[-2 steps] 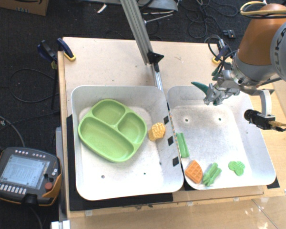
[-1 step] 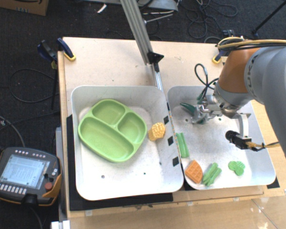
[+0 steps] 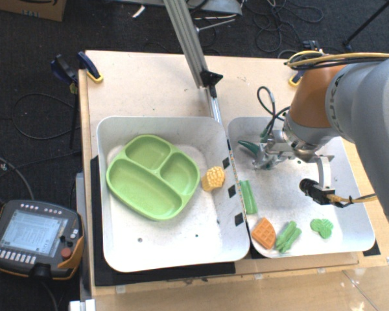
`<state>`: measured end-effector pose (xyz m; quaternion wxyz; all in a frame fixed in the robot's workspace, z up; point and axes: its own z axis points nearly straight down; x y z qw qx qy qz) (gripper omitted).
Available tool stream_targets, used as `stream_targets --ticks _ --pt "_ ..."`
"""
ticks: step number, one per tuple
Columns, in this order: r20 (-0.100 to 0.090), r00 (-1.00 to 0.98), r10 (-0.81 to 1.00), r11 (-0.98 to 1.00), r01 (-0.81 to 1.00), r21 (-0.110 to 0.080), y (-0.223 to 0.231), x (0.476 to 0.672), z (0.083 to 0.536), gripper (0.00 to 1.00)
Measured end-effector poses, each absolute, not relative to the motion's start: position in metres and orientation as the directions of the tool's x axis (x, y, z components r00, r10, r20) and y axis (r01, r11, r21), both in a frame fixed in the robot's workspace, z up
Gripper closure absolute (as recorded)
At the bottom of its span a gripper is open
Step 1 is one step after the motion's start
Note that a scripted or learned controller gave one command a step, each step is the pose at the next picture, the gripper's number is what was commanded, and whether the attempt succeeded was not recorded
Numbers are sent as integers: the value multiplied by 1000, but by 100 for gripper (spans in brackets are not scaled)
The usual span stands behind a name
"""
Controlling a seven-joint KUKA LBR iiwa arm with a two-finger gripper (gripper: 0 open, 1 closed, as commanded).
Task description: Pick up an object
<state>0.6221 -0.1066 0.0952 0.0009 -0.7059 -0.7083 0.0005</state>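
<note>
My gripper [image 3: 259,155] hangs low over the upper left part of the right bin [image 3: 350,235], with the grey arm and its orange band [image 3: 309,99] behind it to the right. A green stick [image 3: 248,196] lies just below the gripper, beside the bin's left wall. Along the bin's front lie an orange waffle-like piece [image 3: 264,233], a green pod [image 3: 287,236] and a small green leafy piece [image 3: 322,227]. I see nothing held at the gripper.
The left bin [image 3: 117,245] holds a green divided plate [image 3: 153,175] and a yellow corn piece [image 3: 212,179] near its right wall. A black part with a yellow cable [image 3: 314,191] hangs over the right bin. A slanted metal pole [image 3: 191,41] rises behind the bins.
</note>
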Motion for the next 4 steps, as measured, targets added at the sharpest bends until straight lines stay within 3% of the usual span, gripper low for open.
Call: stream_targets --ticks 1,2,3,4 --pt "-1 -5 1000 5 1000 10 -87 642 264 100" --pt "1 -4 1000 4 1000 -7 -61 631 191 100" --pt "-2 6 1000 -6 1000 -6 -123 630 127 100" --pt "-2 2 1000 -2 1000 3 -140 634 145 100"
